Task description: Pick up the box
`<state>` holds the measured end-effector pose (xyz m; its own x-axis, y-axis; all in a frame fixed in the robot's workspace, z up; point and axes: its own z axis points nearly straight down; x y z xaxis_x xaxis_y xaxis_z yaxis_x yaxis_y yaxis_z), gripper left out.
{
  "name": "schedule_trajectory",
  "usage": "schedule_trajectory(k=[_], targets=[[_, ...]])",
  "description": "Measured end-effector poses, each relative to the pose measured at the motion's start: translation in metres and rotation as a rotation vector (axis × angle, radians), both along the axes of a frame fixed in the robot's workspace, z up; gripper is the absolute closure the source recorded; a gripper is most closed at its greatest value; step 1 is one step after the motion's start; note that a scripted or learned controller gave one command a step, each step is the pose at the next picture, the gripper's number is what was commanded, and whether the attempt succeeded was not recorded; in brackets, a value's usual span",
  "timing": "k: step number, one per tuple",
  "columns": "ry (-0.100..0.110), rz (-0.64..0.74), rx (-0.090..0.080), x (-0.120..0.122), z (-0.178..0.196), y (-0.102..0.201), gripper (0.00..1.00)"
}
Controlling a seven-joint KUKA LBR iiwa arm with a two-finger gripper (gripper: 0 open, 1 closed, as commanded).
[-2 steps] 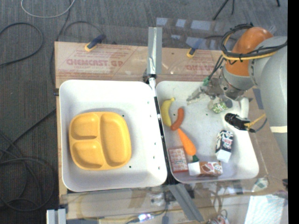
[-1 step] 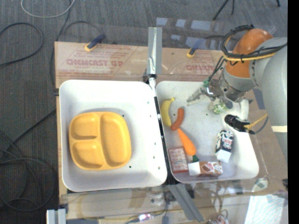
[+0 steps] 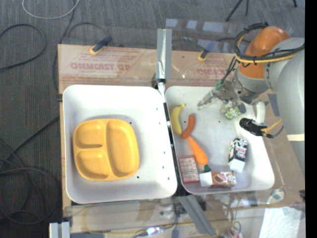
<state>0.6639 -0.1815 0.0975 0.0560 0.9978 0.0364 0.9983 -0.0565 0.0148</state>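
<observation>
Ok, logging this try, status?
Gripper over right bin's far end. Red box at near edge, untouched. Carrot and carton crowd it.

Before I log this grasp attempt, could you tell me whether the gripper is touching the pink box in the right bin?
Apart. The camera view shows the gripper near the right bin's far edge, with bare bin floor between it and the pink box at the near edge.

Dark grey carpet floor (image 3: 124, 9) (looped black cables (image 3: 20, 38)), brown cardboard-topped bench (image 3: 114, 66).
</observation>
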Motion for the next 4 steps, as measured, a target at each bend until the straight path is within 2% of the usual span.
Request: schedule_trajectory(k=[1, 2, 3, 4], targets=[[-0.002, -0.091, 0.0, -0.008, -0.001, 0.002, 0.0], [-0.003, -0.04, -0.003, -0.012, -0.001, 0.001, 0.0], [-0.001, -0.091, -0.001, -0.008, -0.001, 0.002, 0.0], [0.0, -0.01, -0.006, -0.001, -0.001, 0.001, 0.0]])
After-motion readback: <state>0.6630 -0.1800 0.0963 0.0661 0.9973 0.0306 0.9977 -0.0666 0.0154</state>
